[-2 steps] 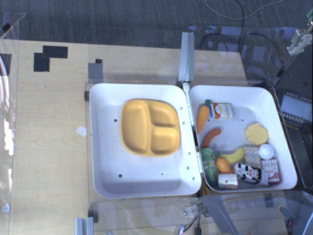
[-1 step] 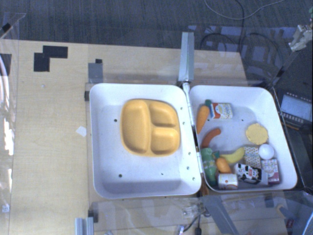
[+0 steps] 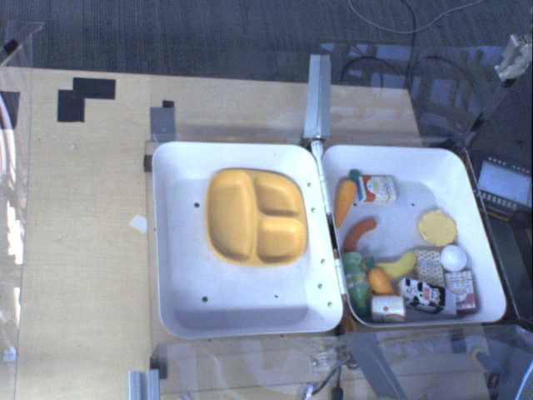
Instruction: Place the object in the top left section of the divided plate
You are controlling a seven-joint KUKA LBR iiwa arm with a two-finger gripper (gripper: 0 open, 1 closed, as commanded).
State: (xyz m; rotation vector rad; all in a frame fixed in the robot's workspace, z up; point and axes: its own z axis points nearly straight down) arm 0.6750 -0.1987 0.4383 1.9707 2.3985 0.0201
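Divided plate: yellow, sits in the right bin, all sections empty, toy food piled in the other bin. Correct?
Not quite. The camera view shows the yellow divided plate in the left bin, not the right one. The rest holds: its sections are empty, and the toy food, such as the carrot and banana, is in the right bin.
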